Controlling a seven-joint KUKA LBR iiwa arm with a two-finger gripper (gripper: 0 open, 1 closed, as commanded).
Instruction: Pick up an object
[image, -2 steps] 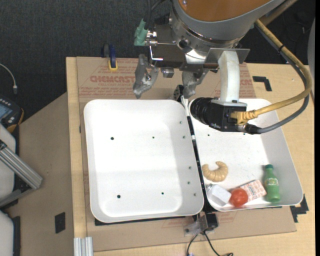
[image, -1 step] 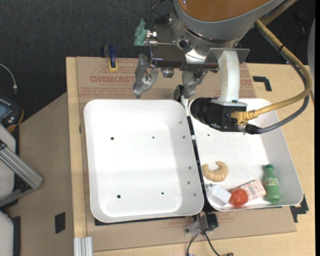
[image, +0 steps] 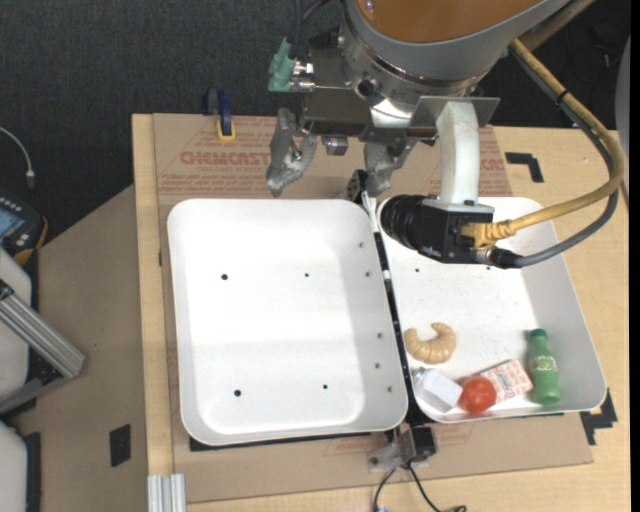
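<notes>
White right bin (image: 560, 290) holds croissant (image: 431, 343), tomato (image: 478, 394), green bottle (image: 543, 367).

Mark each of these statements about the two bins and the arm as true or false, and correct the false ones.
1. The croissant lies in the right bin. True.
2. The green bottle lies in the left bin. False: it lies in the right bin, near its right wall.
3. The claw is open, above the back edge of the bins. True.
4. The claw holds the red tomato. False: the tomato lies near the front of the right bin, apart from the claw.
5. A red and white packet lies between the tomato and the bottle. True.
</notes>
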